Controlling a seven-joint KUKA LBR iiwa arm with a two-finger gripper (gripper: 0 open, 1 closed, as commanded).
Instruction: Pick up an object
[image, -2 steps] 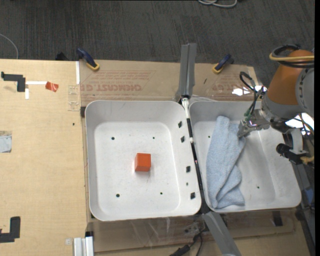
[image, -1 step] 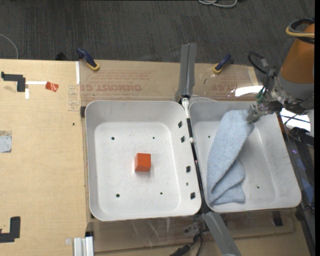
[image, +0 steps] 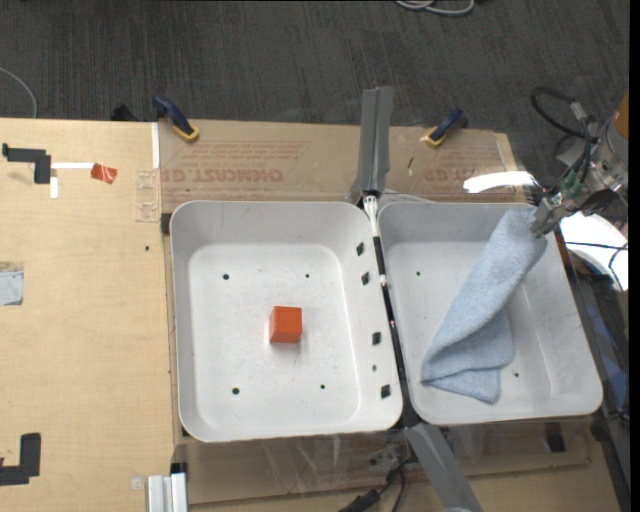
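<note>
Blue-grey cloth, pinched at its top corner in the claw, hanging slanted over the right bin, lower folds resting on the bin floor. Orange block lying near the middle of the left bin.

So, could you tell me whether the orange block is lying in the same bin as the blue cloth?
No, the orange block sits in the left bin, while the blue cloth drapes into the right bin.

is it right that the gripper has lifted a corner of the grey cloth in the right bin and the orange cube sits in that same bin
Not quite. The camera view shows the small orange cube in the left white bin, not the right white bin. The gripper does hold a corner of the grey-blue cloth.
</note>
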